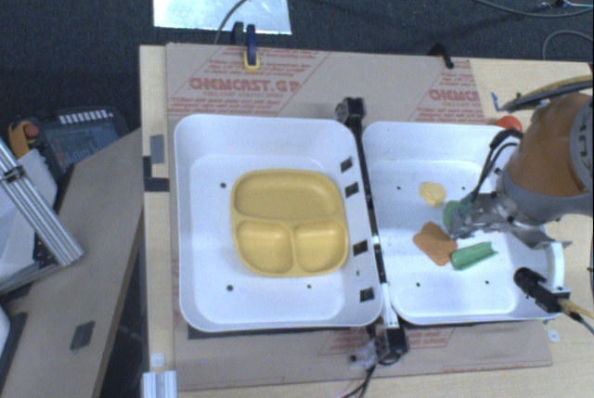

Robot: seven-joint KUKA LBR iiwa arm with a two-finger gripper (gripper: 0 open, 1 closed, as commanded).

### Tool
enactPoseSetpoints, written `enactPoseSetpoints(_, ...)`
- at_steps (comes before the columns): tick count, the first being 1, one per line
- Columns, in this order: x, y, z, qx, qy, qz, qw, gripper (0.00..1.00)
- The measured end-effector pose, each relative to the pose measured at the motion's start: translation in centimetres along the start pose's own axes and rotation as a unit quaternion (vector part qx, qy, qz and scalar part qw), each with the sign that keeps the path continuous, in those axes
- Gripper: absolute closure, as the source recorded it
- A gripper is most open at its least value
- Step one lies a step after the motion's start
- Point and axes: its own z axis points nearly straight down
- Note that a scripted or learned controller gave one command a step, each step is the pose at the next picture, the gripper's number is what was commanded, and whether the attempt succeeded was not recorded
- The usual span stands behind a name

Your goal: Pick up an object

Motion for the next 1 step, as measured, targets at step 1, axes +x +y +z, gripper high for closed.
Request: enactPoseSetpoints(1,0.71,-0.14,-4.71,0.002,-0.001,-0.002,1.0,1.0)
